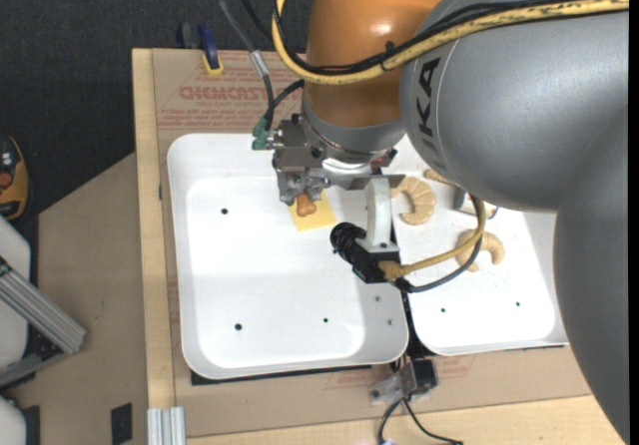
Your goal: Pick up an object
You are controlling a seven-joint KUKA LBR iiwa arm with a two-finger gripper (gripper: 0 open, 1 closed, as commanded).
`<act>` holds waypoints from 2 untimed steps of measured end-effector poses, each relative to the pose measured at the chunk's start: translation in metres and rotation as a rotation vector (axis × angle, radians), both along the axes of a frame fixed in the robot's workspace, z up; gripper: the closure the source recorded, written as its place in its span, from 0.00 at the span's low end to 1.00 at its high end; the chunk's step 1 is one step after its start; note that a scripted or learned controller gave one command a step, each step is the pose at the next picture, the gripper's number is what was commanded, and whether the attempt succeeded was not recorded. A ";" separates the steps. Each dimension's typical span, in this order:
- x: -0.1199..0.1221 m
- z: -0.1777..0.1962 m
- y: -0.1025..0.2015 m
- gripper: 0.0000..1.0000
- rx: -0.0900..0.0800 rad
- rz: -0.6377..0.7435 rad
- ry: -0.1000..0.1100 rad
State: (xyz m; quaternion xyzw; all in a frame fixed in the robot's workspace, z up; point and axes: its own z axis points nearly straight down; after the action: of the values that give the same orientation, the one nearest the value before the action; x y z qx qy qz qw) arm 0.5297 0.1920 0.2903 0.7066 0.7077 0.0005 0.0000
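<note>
Camera view | gripper point(305, 196) grip unclear | yellow block point(314, 216) flat, left bin point(250, 283)

On the cardboard sheet point(225, 84) under my bins I can read red print along the top edge, "CHEMCAST", partly crossed by my cables. On my own grey arm casing point(519, 94), black letters show near the orange dome: a "K" and part of an "A", the rest hidden. I can make out no other writing or numbers.
</note>
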 end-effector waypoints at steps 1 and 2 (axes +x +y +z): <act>-0.043 0.195 0.001 1.00 0.009 0.002 -0.018; -0.053 0.027 0.034 1.00 -0.008 0.001 0.018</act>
State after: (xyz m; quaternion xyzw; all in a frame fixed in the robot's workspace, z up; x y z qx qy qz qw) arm 0.4762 0.2260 0.3173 0.7062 0.7079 -0.0086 -0.0038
